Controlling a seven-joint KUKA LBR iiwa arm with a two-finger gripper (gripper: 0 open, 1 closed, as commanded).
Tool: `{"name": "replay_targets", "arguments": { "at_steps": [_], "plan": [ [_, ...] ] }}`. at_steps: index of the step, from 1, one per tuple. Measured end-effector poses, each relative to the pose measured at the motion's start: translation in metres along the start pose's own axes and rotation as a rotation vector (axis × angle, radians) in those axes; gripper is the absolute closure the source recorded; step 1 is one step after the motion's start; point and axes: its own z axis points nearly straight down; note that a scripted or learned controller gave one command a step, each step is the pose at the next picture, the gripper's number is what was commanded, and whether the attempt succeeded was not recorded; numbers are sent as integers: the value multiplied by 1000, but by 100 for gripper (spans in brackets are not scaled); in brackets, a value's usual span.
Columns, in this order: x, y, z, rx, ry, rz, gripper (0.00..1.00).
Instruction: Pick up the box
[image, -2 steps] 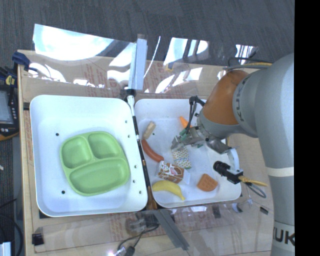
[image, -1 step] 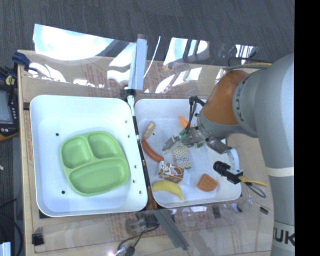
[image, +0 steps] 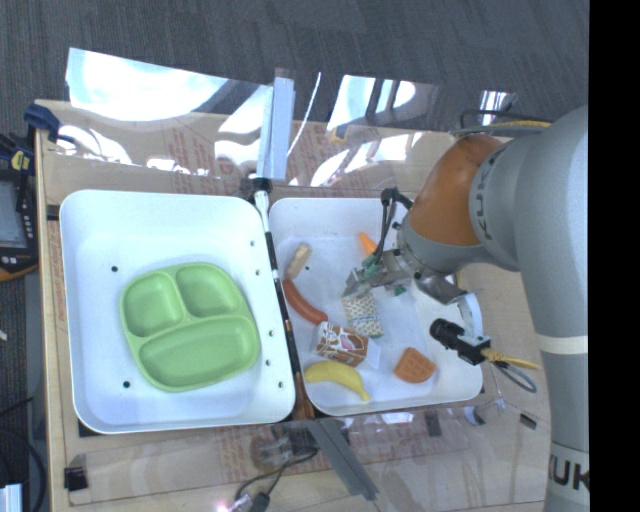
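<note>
A small brown-and-white box (image: 343, 344) lies in the right bin (image: 440, 395), near its front. Just behind it and touching it sits a pale checkered packet (image: 366, 314). My gripper (image: 366, 283) hangs low over the middle of the right bin, directly above the packet's far end and a little behind the box. The grey arm with its orange band reaches in from the right and hides the bin's right rear part.
The right bin also holds a red sausage (image: 305, 301), a tan bread stick (image: 297, 260), a yellow banana (image: 337, 378), an orange wedge (image: 414, 366) and a small carrot (image: 368, 242). The left bin (image: 90, 230) holds a green divided tray (image: 190, 325).
</note>
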Motion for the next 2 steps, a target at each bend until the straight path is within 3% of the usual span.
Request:
{"name": "replay_targets", "arguments": {
  "at_steps": [1,2],
  "plan": [
    [0,0,0,0,0,0,0],
    [-12,-2,25,5,7,-58,0]
  ]
}}
